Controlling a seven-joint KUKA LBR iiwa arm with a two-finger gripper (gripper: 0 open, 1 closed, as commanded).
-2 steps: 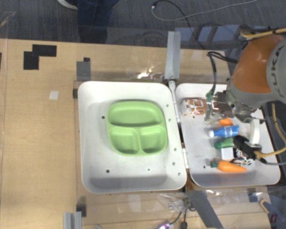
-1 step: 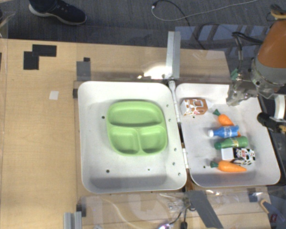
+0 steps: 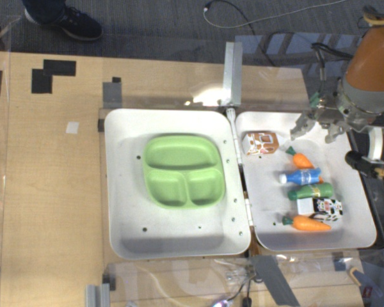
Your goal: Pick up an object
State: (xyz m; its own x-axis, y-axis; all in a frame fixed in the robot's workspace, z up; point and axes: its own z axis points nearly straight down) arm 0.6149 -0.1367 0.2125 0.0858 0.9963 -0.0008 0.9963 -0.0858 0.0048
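While the pincer (image 3: 318, 128) hangs over the upper part of the right bin (image 3: 365, 235), its two pale fingers (image 3: 299, 128) look spread apart with nothing between them, so by this picture the pick has not yet been made. Taking the blue bottle (image 3: 301, 177) as the landmark, every candidate lies loose on the bin floor around it: a small carrot (image 3: 299, 159) just above it, a green bottle (image 3: 315, 192) just below it and about touching, a black-and-white carton (image 3: 321, 206) below that, and a larger carrot (image 3: 309, 223) lowest of all, close to the carton. A brown-and-white packet (image 3: 261, 143) sits up and to the left of the blue bottle, near the divider between the bins. The pincer stands above and slightly right of the blue bottle, nearest the small carrot, though how high it hangs off the floor I cannot tell. Far left of the blue bottle, the left bin (image 3: 121, 235) holds a green divided tray (image 3: 182, 171). What is left, I judge, is nearly everything: choosing a piece, coming down on it, closing and lifting it off the bin on the table (image 3: 45, 190).
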